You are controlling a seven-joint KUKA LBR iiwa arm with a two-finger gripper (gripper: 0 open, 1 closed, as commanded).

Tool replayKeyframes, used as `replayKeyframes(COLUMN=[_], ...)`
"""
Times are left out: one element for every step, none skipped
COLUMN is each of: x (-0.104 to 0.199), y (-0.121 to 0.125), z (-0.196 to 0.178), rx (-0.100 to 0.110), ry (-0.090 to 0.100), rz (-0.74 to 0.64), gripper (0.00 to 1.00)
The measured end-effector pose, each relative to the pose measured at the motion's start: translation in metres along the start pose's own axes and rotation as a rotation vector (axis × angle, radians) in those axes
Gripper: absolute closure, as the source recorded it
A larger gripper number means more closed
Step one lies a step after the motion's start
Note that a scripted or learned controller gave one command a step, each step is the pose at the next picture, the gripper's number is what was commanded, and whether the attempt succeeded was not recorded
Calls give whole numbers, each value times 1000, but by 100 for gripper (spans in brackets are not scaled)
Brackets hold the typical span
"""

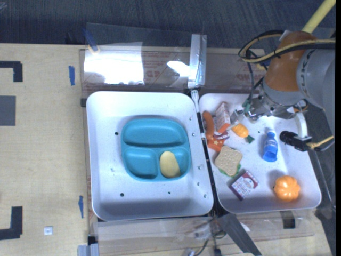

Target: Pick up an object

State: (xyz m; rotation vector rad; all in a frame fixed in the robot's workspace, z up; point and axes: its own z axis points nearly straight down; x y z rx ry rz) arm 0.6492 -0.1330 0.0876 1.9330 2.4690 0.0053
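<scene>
The right bin (311,169) holds several small objects. A blue bottle (270,146) lies near its middle and an orange pumpkin-like toy (286,188) sits at the front right. A bread slice (228,160) and a dark red packet (244,184) lie toward the front left. A small orange piece (241,130), a pale wrapper (222,114) and an orange carrot-like toy (208,125) lie at the back left. My gripper (249,112) hangs low over the bin's back middle, just above and right of the small orange piece.
The left bin (101,143) carries a blue divided tray (149,135) with a yellow oval object (169,164) in its front right compartment. A clear plastic sheet (138,63) stands behind the left bin. Cables (261,44) loop by the arm.
</scene>
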Motion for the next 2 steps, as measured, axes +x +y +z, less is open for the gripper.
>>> replayKeyframes(x=[-1,69], y=[1,39], z=[-12,-103], rx=[-3,-5], ry=[-1,2], rz=[1,49], gripper=[100,100])
